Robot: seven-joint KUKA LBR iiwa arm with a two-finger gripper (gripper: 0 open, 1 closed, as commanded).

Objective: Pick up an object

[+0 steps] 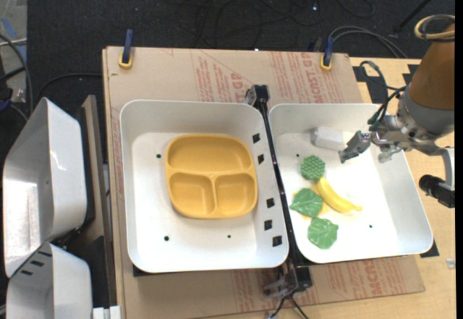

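A yellow divided tray (212,174) fills the left bin (137,187). In the right bin (405,216) the claw (369,147) hangs spread, gripping nothing — the banana (337,197) lies below-left, among green pieces (307,202).

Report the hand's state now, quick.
Hand: open, holding nothing, hovering over the right bin near the white block.

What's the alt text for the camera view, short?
Gripper, open, hovers over the right bin, which holds a banana, three green pieces and a white block. The left bin holds a yellow divided tray.
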